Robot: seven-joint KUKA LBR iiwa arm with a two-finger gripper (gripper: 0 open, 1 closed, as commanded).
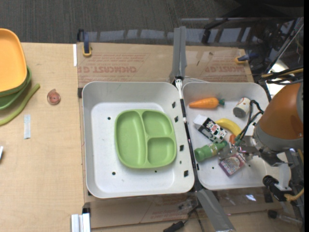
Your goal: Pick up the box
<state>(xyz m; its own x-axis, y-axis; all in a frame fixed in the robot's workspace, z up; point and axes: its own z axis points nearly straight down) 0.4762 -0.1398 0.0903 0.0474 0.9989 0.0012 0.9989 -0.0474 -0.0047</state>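
Note:
The box (210,128) is small, black and white, and lies tilted in the middle of the right bin (256,180). It touches a yellow banana (230,126) on its right. My gripper (237,152) hangs low over the bin, to the right of and nearer than the box, apart from it. The gripper sits between a green bottle (210,151) and a pinkish packet (231,165). The grey arm with its orange band (285,115) comes in from the right and hides part of the bin's right side.
An orange carrot (204,102) and a grey cup (241,108) lie at the back of the right bin. The left bin (96,178) holds a green divided plate (145,138). Orange and green dishes (9,71) sit on the bench at far left.

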